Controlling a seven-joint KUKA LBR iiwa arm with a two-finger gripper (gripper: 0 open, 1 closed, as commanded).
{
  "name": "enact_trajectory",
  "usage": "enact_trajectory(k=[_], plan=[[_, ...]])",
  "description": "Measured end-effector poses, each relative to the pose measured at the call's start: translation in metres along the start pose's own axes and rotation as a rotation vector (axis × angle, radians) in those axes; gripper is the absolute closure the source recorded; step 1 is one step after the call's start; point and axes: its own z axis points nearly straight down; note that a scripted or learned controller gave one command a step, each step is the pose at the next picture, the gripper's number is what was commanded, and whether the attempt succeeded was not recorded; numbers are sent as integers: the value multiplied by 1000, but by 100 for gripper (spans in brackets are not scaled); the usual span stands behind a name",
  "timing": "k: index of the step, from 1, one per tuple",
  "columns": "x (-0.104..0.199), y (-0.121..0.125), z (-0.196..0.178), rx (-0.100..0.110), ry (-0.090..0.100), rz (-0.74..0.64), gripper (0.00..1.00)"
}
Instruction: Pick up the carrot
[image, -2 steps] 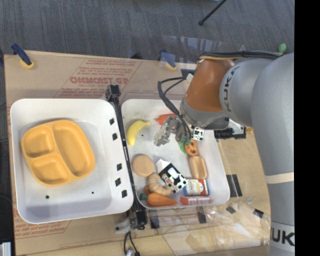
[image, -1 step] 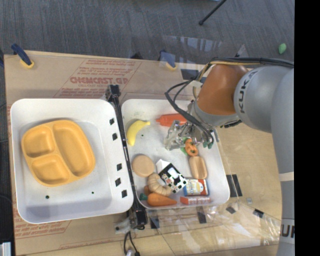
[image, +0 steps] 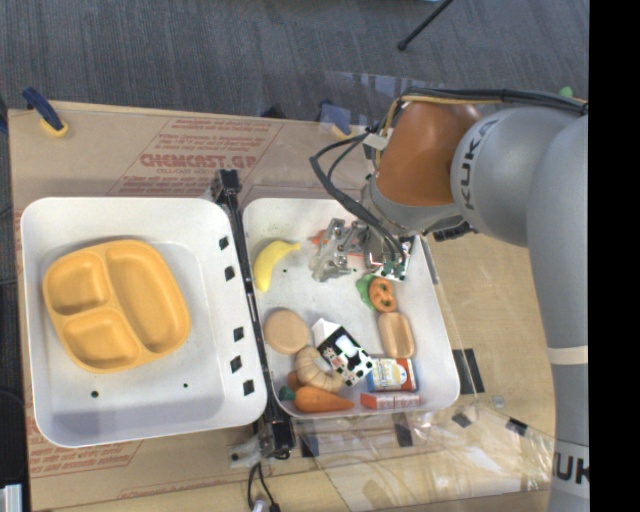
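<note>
One carrot (image: 322, 401) lies lengthwise along the bin's (image: 440, 340) near wall.

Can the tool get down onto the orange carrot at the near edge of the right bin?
Probably yes: the orange carrot lies uncovered on top, though a croissant touches its far side.

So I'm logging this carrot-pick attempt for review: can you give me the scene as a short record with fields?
target: carrot, lying at the near edge of the right bin
target neighbours: croissant touching it from above, black-and-white carton close by
end effector: over the far part of the right bin, well away from the carrot
near end effector: banana to its left
holding: nothing seen between its parts
left bin: holds a yellow divided tray
task status: carrot not yet picked up
</note>
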Motion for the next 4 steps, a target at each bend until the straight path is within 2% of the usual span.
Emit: enact_trajectory(k=[1, 2, 4], plan=[[41, -58, 31, 1, 6, -211, 100], [80, -78, 35, -1, 6, -436, 100], [75, -76, 13, 1, -3, -444, 100]])
